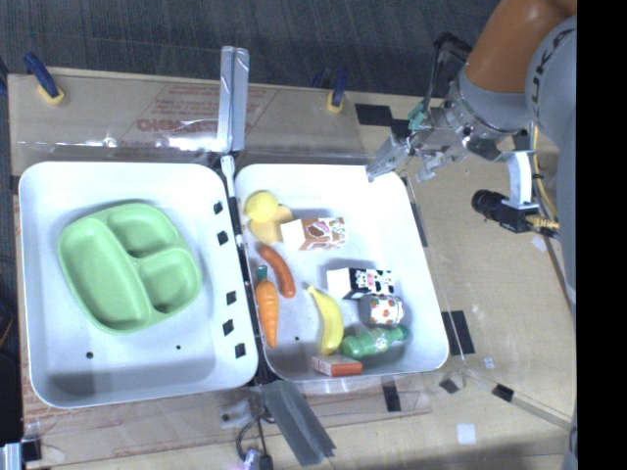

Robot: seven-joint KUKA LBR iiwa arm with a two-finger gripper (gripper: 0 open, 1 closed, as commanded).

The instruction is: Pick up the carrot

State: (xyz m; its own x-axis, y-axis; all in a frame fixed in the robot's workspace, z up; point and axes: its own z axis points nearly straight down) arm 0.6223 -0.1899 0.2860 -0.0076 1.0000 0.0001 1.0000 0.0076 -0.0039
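The carrot (266,312) lies in the right bin (419,262), close against its left wall, lengthwise with its green stub toward the far side and its tip toward the near rim. The end effector (402,160) hangs over the bin's far right corner, well apart from the carrot and diagonally across the bin from it; nothing shows between its fingers, and whether they stand wide or narrow cannot be told from this angle. Just beside the carrot, toward the bin's middle, lies a sausage (277,269), tilted, and farther right a banana (328,321) curves toward the near rim. A yellow duck (262,213) sits at the far left of the bin, with a small carton (315,232) next to it. Near the right side are a black-and-white box (361,282), a little jar (384,310) and a green bottle (374,342) lying on its side; a flat orange packet (336,366) rests by the near rim. In the left bin (39,262) lies a green divided tray (130,265). Both bins rest on the counter (490,292).
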